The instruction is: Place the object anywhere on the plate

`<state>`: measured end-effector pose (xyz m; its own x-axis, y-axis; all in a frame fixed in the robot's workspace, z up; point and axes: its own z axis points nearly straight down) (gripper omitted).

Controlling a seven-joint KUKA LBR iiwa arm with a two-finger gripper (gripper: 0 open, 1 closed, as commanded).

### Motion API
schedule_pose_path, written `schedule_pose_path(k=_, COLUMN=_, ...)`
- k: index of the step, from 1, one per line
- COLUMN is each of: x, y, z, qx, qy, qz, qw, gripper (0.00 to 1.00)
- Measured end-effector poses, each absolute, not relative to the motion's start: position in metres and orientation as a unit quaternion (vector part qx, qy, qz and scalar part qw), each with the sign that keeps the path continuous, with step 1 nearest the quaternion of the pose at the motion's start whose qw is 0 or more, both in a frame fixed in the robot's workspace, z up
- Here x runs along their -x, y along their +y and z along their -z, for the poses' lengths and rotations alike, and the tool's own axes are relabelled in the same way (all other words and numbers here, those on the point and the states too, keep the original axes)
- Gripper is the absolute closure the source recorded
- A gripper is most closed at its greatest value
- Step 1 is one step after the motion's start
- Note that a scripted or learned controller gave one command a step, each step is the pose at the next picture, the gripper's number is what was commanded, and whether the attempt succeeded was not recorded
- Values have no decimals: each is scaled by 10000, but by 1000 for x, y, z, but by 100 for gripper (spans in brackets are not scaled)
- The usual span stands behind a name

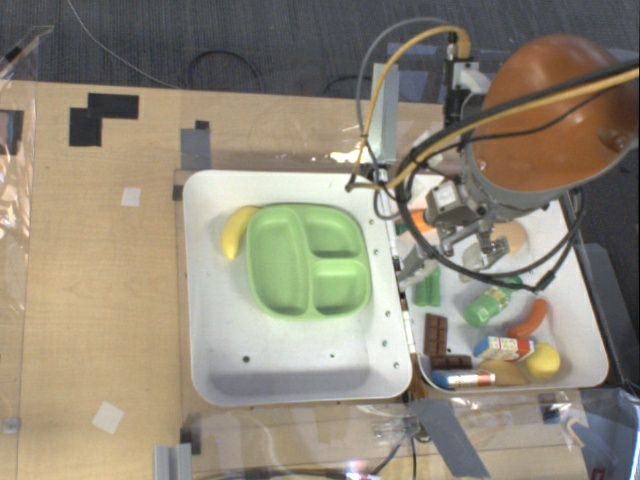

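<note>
A green plate [305, 261] with three compartments lies in the left white bin [230, 368], and nothing rests on it. A yellow banana [235, 231] lies in the bin against the plate's left edge. My gripper [469, 247] hangs over the upper middle of the right bin [590, 338]; its fingers stand apart with nothing between them. Just below it lie a green block [428, 288] and a green can [487, 306]. A pale peach piece [512, 236] sits right beside the gripper.
The right bin also holds a brown chocolate bar [434, 334], a red sausage-like piece [531, 318], a small carton [503, 347], a yellow lemon [543, 360] and a red-and-white marker [460, 378]. Cables loop around the wrist, over the wall between the bins.
</note>
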<state>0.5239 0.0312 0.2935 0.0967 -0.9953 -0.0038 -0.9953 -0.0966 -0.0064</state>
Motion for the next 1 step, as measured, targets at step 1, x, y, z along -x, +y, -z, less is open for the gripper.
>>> schedule_pose_path(k=1, x=-526, y=34, z=-301, qx=7404, qy=6721, qz=-25, qw=47, gripper=100)
